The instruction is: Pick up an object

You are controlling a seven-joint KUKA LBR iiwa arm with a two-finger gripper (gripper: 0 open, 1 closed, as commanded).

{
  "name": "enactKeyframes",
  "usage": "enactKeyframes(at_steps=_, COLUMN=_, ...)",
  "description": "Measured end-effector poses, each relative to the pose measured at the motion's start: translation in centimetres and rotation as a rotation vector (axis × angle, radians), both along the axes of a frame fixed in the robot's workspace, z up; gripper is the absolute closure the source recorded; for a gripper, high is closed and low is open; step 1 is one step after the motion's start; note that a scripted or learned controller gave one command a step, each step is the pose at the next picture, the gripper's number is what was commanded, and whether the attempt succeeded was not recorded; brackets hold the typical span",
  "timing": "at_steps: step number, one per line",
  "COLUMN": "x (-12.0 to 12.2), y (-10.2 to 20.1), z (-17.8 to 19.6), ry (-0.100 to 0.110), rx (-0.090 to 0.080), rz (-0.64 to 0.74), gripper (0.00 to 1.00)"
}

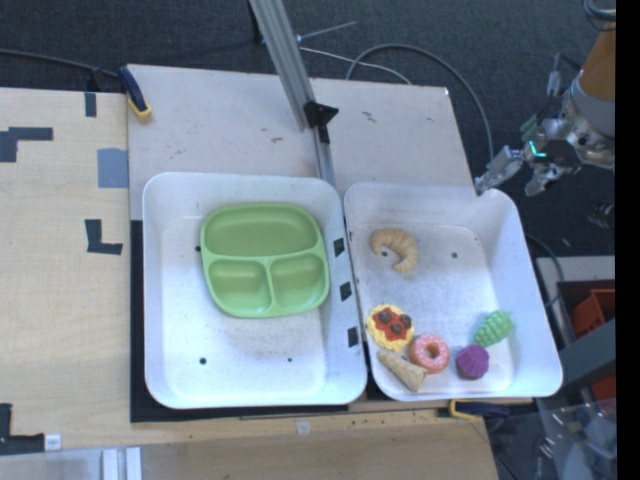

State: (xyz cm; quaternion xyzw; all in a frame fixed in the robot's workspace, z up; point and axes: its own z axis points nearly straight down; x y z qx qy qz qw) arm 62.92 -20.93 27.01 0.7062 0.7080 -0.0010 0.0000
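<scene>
Bearing two white bins side by side, the bench carries a left bin with a green divided plate and a right bin with small toy foods. A croissant lies near that bin's middle, well apart from the pincer, which hangs outside the bin's far right corner. Whether the pincer grips anything cannot be told. Along the near wall sit a pizza piece, pink donut, purple ball and green berry.

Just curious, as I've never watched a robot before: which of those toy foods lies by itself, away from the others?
The tan plastic croissant, alone near the right bin's upper middle. The pizza slice, pink doughnut, purple and green pieces cluster along the bin's lower edge.
</scene>
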Motion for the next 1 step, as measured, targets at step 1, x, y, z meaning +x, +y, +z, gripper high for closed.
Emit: enactKeyframes(at_steps=1, x=-0.04, y=0.38, z=-4.38, ry=0.004, rx=0.001, rz=0.000, gripper=0.00)
